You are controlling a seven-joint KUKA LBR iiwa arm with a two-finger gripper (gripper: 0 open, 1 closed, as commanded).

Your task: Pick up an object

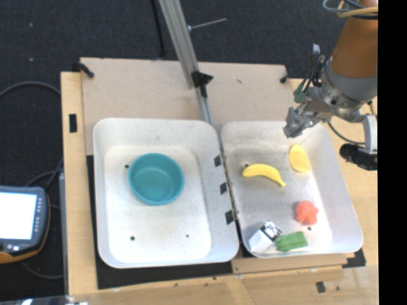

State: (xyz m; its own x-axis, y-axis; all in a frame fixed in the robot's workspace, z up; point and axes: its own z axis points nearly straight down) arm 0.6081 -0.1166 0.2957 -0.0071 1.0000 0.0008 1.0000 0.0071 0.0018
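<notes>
Nearest the lens, at the front rim of the right white bin [346, 224], lie a green oblong block [291, 241] and a small white-and-black object [264, 235] just beside it. Behind them sit a red lumpy toy [306, 212], a yellow plastic banana [264, 173] and a yellow lemon-shaped piece [299, 159]. My gripper [294, 128] hangs over that bin's back edge (I cannot tell how it is set). A teal round bowl [156, 178] sits in the left white bin [105, 142]. Both rest on a tan bench [140, 84] above dark carpet [38, 37].
</notes>
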